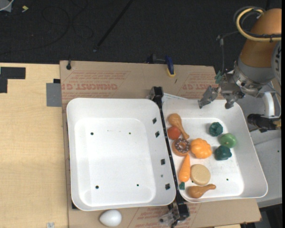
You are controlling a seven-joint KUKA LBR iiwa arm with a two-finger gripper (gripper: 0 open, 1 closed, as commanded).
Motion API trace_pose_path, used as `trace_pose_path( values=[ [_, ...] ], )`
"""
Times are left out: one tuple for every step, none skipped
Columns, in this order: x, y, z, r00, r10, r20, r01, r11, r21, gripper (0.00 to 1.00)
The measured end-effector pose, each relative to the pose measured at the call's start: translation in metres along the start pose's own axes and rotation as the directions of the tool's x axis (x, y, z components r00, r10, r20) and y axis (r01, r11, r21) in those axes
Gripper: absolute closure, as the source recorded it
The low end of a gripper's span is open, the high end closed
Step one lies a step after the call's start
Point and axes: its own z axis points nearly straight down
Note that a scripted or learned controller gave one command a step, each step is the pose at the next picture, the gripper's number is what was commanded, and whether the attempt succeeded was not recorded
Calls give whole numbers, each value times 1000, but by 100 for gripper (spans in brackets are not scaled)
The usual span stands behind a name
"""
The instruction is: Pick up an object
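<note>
Above the far rim of the right bin hangs the gripper, its two fingers spread apart with nothing between them. All the objects lie inside that bin, crowded toward its wall next to the left bin: a drumstick, a red ball, a chocolate donut, an orange pumpkin, a carrot, a tan round disc and a tan gourd near the bin's near rim. Three green pieces sit apart, toward the bin's middle. White floor is open along the bin's right wall and in its far corners. Outside the bins, a white egg rests on the cardboard by the left bin's near edge.
</note>
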Motion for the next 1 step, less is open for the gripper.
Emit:
trace_pose_path(
  values=[
    [-55, -21, 84, 1000, 4, 0, -4, 1000, 8, 0]
  ],
)
